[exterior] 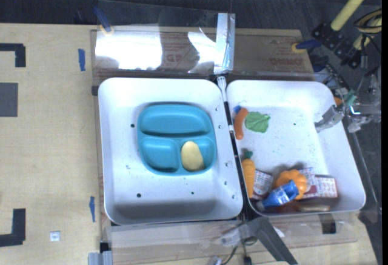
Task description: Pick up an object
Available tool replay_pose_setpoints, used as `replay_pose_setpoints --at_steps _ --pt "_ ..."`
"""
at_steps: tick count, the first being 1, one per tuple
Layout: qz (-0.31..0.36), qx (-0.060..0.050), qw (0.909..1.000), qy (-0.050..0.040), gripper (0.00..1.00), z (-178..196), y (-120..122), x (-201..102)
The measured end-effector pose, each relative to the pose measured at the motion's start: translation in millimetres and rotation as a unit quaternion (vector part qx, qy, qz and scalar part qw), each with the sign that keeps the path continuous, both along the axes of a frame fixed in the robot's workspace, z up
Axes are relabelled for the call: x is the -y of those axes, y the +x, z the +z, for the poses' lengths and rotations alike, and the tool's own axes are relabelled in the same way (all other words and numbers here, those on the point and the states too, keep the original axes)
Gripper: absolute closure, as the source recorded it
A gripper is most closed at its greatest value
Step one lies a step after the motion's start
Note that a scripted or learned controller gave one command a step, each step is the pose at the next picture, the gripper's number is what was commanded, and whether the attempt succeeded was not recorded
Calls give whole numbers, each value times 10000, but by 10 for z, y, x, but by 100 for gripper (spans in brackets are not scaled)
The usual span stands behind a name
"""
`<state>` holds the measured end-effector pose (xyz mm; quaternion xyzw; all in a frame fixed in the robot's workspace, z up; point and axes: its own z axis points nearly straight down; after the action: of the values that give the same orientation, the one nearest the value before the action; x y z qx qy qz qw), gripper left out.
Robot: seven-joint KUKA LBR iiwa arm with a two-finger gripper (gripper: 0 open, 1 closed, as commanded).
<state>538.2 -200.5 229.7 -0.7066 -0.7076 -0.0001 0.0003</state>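
A: Gripper [335,113] sits at the right edge of the frame, over the right bin's [285,91] rim, and I can't tell how it's set or whether it carries anything. Approach stage, I'd say.

B: Targets?

A: Lower right pile [291,188]: it needs to swing down-left and descend. Count: two bins, one blue tray [176,136], one yellow egg-shaped piece [192,155], two carrots [241,122], one green leaf [257,121], roughly four pieces piled.

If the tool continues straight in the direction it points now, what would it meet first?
The tool sits at the right bin's right edge, pointing left and downward. It would probably meet bare bin floor first, short of the green leaf. Depth is unclear from this single view.
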Motion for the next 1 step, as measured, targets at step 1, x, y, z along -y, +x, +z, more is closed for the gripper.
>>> replay_pose_setpoints --at_steps 1 --pt "4 33 10000 -5 0 -1422 -536 -316"
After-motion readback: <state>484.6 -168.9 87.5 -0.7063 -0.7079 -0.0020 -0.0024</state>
